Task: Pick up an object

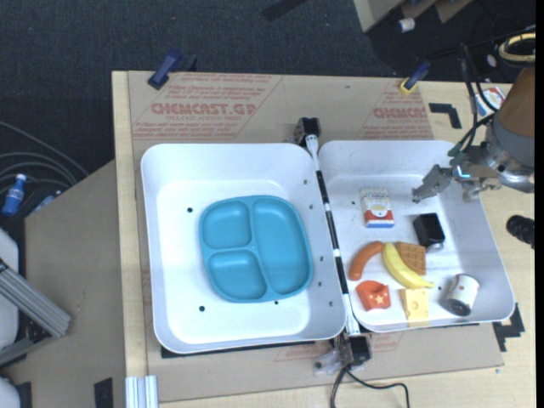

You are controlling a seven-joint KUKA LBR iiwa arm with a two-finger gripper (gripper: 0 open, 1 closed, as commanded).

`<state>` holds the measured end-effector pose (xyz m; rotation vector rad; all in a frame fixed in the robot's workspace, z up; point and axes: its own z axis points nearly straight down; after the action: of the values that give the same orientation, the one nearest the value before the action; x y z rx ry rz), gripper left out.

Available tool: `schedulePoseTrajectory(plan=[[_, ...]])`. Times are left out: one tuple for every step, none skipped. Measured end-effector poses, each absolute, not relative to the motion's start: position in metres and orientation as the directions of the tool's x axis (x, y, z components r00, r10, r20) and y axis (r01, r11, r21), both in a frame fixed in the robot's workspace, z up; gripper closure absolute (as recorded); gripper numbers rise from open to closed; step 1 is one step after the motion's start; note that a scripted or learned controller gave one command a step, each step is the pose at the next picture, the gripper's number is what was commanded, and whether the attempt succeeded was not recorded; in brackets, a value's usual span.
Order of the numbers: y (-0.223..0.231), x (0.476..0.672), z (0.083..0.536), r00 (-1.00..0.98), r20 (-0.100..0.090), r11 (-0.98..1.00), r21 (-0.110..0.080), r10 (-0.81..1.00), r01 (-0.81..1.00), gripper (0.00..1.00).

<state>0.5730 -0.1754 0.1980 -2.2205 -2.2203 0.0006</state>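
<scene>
Claw (449,181) spread open, gripping nothing, hovering over the upper right part of the right bin (387,153). Below and left of it, apart: small carton (376,208), white and red with an orange panel, print too small to read. Black block (428,229) just beneath the claw. Further down: sausage (365,258), banana (399,267) lying over a waffle (411,254), red piece (373,295), cheese wedge (416,303), silver can (460,293) on its side. Blue divided plate (254,247) in the left bin (170,228). Printed twice in red on the desk (221,100) sheet: "CHEMCAST GP".
</scene>
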Motion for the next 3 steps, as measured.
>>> schedulePoseTrajectory(plan=[[-0.187,0.665,0.082,-0.001,0.002,0.001,-0.006,1.000,1.000,0.00],[-0.187,0.668,0.096,-0.003,-0.002,0.003,0.002,1.000,1.000,1.00],[-0.187,0.667,0.096,-0.003,-0.002,0.003,0.002,1.000,1.000,0.00]])
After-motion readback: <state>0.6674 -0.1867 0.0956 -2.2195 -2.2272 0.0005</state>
